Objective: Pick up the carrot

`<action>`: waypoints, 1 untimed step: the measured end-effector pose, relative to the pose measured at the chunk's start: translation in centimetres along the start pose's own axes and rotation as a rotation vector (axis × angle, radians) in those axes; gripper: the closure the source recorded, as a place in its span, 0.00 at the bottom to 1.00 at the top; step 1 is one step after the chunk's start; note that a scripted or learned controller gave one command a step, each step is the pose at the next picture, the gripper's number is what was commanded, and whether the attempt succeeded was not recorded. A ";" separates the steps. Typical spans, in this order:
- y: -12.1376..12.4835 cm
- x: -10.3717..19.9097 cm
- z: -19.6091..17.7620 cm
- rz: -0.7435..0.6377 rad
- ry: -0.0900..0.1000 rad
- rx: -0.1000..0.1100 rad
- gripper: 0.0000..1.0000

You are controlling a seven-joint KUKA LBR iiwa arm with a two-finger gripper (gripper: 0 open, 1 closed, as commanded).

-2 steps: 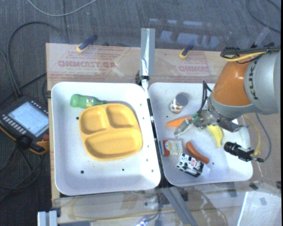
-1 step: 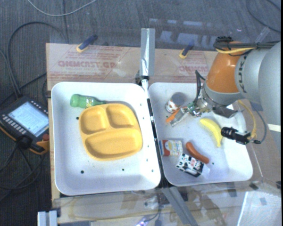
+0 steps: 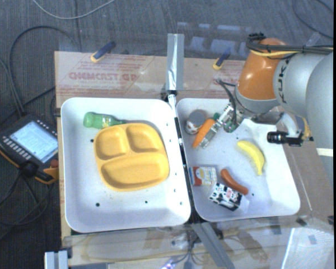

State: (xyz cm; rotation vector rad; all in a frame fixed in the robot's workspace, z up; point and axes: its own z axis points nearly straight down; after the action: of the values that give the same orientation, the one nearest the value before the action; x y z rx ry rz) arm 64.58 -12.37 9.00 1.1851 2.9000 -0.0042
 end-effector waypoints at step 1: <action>4.2 3.4 -9.4 -0.427 0.010 -0.003 0.00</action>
State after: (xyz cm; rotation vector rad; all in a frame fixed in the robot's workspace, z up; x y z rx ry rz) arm 65.05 -6.95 18.32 0.5449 3.0940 0.0040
